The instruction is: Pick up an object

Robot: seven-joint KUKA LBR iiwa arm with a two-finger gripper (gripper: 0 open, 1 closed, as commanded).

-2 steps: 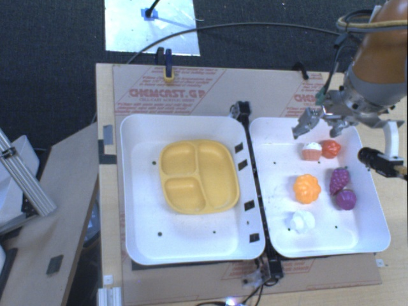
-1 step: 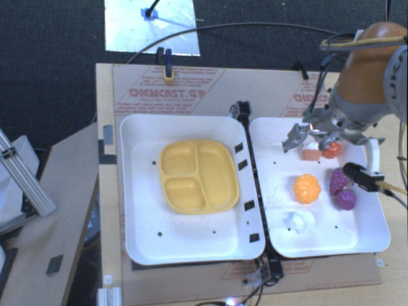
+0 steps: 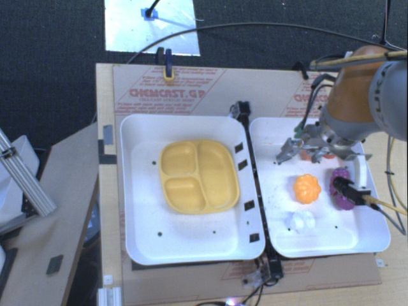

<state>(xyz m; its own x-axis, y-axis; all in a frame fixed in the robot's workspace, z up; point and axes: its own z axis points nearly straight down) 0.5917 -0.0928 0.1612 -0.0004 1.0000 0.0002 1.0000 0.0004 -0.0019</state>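
Observation:
In the right bin (image 3: 274, 190) lie an orange pumpkin-shaped toy (image 3: 306, 189), a purple object (image 3: 343, 190) against the right wall, and a small white object (image 3: 301, 220) near the front. My gripper (image 3: 294, 149) hangs low over the back of this bin, behind and slightly left of the orange toy. A small orange-red thing (image 3: 313, 153) peeks out under the gripper body, mostly hidden. The arm's orange band (image 3: 350, 91) rises to the right.
The left bin (image 3: 137, 196) holds a yellow divided plate (image 3: 196, 176). A black strip with clips (image 3: 250, 183) runs between the bins. Cables (image 3: 382, 204) trail along the right bin's right side. A blue-and-yellow clamp (image 3: 167, 65) sits at the board's back edge.

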